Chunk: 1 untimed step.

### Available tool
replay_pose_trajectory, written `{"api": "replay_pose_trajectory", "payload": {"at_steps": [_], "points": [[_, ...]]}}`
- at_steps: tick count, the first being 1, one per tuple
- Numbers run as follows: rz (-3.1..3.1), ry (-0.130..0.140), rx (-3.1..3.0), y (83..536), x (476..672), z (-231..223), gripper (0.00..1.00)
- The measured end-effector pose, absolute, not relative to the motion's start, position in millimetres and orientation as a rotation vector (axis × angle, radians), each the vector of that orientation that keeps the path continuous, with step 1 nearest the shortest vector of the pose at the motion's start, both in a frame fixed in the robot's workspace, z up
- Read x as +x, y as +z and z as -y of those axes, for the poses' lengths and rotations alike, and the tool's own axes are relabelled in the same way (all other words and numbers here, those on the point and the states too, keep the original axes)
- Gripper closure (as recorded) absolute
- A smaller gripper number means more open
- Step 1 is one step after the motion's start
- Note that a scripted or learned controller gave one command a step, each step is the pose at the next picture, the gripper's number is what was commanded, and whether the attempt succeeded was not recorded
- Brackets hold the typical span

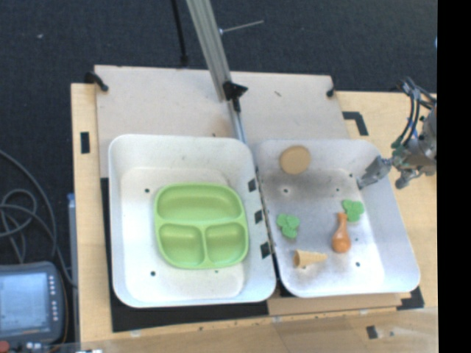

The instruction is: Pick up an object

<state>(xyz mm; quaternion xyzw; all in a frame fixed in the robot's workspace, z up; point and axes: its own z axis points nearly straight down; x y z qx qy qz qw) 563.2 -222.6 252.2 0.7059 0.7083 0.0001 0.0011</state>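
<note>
One cone point(309, 258), one drumstick point(340, 234), two green pieces point(288, 225), one divided plate point(200, 225)

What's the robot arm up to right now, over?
Gripper at right bin's far edge, holding nothing. Small orange drumstick-shaped toy lies untouched. Nothing blocking.

left bin point(132, 197) w/ green divided plate point(200, 225). right bin point(390, 263): tan disc point(295, 159), 2 green bits point(288, 225) point(353, 210), orange drumstick point(341, 234), cone point(309, 257). pincer point(386, 171) at right bin's upper-right rim.
</note>
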Motion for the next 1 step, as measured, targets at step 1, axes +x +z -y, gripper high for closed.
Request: {"api": "replay_pose_trajectory", "payload": {"at_steps": [1], "points": [[-2.224, 0.000, 2.215, 252.3, 563.2, 222.7, 0.00]]}}
